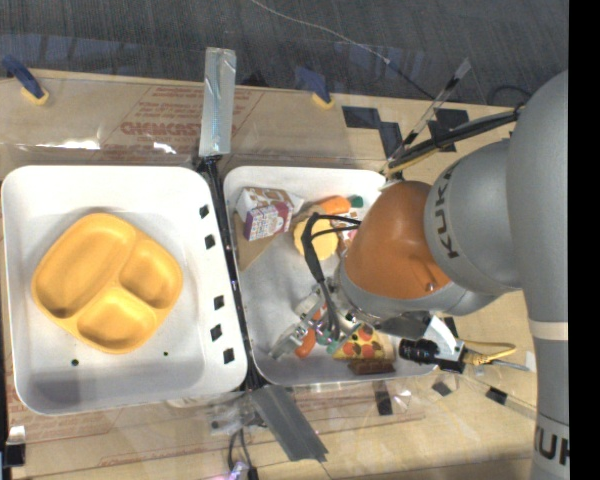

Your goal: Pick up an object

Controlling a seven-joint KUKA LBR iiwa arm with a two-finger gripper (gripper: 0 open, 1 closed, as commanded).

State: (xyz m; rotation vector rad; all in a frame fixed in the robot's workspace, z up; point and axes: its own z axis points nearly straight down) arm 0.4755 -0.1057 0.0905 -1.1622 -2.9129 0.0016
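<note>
A: Camera view: where is the gripper (pixel 308 330)?
B: Low in the right bin (pixel 280 286), among small objects (pixel 355 348) (orange, colourful). If the jaws are open or closed, I cannot tell.
A: And the left bin (pixel 20 268)?
B: It holds a yellow divided tray (pixel 108 280).

Glossy yellow plastic tray (pixel 107 281), matt white plastic bins (pixel 40 388), printed paper carton (pixel 264 214), smooth orange arm band (pixel 395 243)

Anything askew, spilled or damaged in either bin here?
Nothing looks spilled or broken. The yellow divided tray sits turned at an angle in the left bin. In the right bin, the small carton lies tilted near the far wall, and the arm covers much of the remaining clutter.
</note>
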